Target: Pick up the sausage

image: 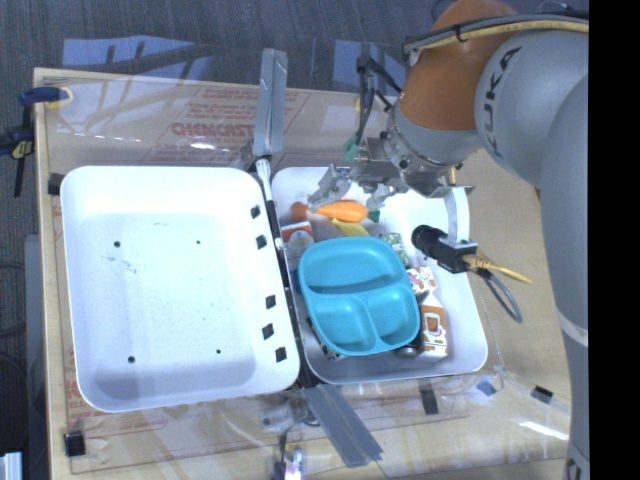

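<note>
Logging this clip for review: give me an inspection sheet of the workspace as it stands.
Surface: bench under clear sheeting, bearing a left bin and a right bin.
Job's things: sausage not identifiable in the right bin's pile.
Clutter: blue divided tray, carrot and small packets, all in the right bin.
Grippers: gripper low over the right bin's far end, just above the carrot; nothing seen between it.
Cables: black cable along the wrist; yellow cable right of the bin.
Surroundings: grey carpet; blue clamp at the bench's left corner.
</note>
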Available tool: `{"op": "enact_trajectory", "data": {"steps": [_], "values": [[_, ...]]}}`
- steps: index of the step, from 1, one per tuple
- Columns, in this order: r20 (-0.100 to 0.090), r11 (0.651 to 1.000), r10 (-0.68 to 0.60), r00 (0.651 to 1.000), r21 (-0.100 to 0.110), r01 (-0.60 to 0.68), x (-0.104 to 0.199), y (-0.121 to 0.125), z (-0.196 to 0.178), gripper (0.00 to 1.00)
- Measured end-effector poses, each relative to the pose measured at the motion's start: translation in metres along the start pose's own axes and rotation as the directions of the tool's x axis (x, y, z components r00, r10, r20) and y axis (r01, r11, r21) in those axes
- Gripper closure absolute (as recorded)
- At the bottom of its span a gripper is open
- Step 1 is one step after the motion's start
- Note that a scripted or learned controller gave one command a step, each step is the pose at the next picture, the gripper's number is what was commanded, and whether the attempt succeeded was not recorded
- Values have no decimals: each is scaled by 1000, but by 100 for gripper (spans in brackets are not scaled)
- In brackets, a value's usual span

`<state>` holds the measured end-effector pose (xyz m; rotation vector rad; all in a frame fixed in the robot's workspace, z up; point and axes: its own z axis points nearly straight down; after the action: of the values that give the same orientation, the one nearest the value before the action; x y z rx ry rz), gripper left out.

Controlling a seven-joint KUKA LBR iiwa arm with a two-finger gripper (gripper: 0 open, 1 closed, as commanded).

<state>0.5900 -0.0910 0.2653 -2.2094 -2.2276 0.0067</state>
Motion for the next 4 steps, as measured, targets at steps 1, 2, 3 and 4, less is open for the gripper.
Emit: {"op": "enact_trajectory", "data": {"steps": [1, 2, 3, 4], "values": [[0, 983, 185, 983, -1, -185, -69, -50, 35, 0], [4, 991, 132, 991, -13, -132, -67, 11, 169, 0], [-1, 999, 54, 999, -5, -54, -70, 66, 172, 0], [-1, 999, 53, 999, -5, -53, -70, 66, 172, 0]]}}
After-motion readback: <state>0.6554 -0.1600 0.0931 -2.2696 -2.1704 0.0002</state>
